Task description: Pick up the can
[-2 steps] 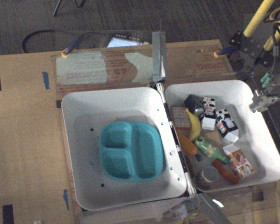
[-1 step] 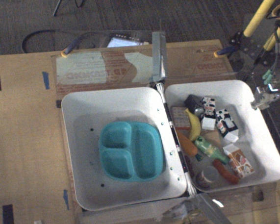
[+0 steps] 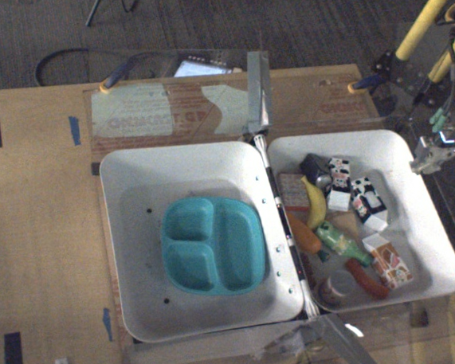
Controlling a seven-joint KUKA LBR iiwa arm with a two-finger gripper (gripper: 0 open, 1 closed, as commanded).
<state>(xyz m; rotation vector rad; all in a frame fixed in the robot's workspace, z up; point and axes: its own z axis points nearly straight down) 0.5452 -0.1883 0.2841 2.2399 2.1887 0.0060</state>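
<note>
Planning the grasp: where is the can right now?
The can sits in the right bin, near its front-left corner, beside the red sausage-like toy and below the green bottle.

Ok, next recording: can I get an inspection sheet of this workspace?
Surface: wooden bench with blue tape marks, bearing two white bins.
Job's things: can in the right bin, near-left corner, crowded by other items.
Clutter: banana, cow-print cartons, green bottle; teal divided tray in the left bin.
Grippers: gripper at the right bin's right rim, apart from the can.
Cables: black cable on the floor.
Surroundings: dark carpet.
</note>
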